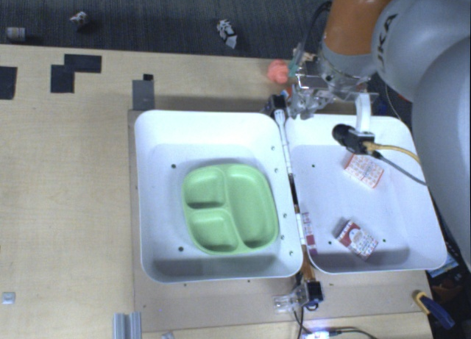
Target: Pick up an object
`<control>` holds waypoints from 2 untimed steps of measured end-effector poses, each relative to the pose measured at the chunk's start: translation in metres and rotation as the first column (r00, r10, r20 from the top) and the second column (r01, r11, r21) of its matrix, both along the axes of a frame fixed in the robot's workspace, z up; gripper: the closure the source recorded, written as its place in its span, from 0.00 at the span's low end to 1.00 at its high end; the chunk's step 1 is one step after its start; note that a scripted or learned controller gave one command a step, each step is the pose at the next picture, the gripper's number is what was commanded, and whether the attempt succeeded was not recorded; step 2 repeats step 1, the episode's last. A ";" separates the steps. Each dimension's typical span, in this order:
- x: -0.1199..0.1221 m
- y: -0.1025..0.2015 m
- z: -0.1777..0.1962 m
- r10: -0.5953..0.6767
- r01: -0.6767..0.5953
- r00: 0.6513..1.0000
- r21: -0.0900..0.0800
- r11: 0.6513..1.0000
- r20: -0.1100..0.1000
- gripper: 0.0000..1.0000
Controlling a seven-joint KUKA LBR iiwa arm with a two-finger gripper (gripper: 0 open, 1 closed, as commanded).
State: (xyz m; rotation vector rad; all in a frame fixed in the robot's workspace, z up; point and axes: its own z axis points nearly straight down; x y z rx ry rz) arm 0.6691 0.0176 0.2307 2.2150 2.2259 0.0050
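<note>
A green divided plate [227, 208] lies in the left bin [158, 183]. In the right bin [412, 257] lie two small red-and-white packets: one [363, 170] towards the back, flat, and one [356, 238] nearer the front, tilted. My gripper [302, 107] hangs at the back, above the divider between the two bins, near the right bin's far left corner. It is well away from both packets and from the plate. Nothing shows between its fingers.
An orange-pink ball [277, 72] rests on the bench just behind the bins, close to the gripper. Dark blocks [73, 71] sit on the wooden bench at the back left. Small bits lie on the dark floor beyond.
</note>
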 end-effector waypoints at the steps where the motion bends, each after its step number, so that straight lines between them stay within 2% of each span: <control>1: 0.000 -0.025 0.009 -0.003 0.003 1.000 -0.002 1.000 0.002 1.00; 2: 0.000 -0.025 0.009 -0.003 0.003 1.000 -0.002 1.000 0.002 1.00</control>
